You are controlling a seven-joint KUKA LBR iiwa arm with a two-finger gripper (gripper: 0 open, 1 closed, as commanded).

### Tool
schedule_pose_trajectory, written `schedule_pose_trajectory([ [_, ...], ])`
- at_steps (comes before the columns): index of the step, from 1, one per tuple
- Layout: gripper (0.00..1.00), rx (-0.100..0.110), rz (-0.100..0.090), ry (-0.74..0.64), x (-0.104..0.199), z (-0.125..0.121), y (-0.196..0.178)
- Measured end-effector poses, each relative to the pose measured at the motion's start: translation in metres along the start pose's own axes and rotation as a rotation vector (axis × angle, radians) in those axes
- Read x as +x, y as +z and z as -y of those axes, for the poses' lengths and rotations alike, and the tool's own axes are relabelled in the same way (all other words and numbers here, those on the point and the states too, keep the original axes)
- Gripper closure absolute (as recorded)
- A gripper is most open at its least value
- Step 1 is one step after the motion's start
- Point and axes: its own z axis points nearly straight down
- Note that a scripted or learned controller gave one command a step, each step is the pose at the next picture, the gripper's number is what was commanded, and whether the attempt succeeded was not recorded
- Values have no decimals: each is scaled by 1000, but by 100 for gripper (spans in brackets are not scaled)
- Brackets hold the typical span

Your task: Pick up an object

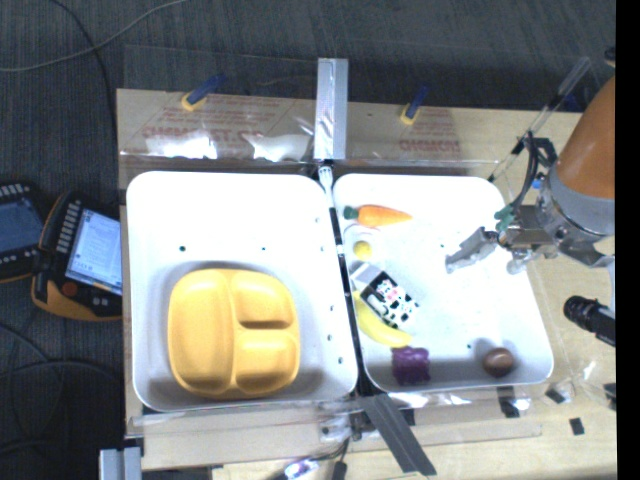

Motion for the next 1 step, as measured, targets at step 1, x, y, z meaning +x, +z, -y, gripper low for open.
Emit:
schedule_pose_trajectory([
  [1,0,2,0,-62,54,-2,88],
])
